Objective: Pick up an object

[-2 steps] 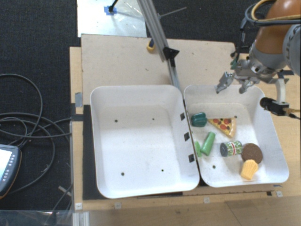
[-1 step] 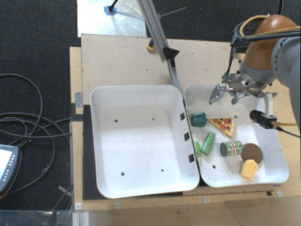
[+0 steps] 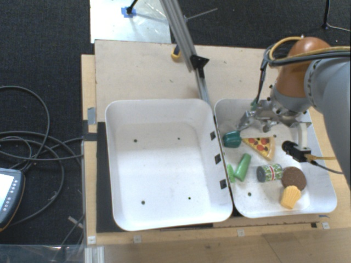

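Corn (image 3: 290,196) sits lowest in the right bin (image 3: 329,201); claw (image 3: 253,117), state unclear, hovers upper right near pizza (image 3: 260,145); descend centred, avoiding cup (image 3: 231,139).

1. Floor: dark carpet (image 3: 44,37).
2. Bench: pale wooden board (image 3: 142,70).
3. Black cables (image 3: 33,141) loop at the bench's left.
4. Grey metal pole (image 3: 178,21) slants across the top.
5. Pale sheet (image 3: 118,10) lies beyond the bench.
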Available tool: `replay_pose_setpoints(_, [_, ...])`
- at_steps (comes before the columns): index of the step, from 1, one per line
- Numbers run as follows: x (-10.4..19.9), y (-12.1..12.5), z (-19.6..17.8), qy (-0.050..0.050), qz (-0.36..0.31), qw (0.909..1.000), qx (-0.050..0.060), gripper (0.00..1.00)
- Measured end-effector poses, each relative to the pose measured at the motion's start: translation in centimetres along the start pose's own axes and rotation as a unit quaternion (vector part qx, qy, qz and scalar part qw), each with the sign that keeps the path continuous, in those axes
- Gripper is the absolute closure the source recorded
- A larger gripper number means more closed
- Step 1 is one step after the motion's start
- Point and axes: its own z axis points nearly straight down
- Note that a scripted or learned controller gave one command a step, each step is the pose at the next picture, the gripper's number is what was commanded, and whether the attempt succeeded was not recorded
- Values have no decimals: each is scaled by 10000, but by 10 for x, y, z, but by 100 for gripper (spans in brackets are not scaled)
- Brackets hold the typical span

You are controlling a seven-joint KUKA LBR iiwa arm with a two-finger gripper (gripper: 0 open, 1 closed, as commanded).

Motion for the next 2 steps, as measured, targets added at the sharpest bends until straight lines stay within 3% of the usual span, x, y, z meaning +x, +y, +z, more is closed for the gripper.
replay_pose_setpoints(1, [0,3,-15,-5,0,10000,-46,100])
replay_pose_setpoints(2, [9,-2,-69,-6,-18,10000,-52,100])
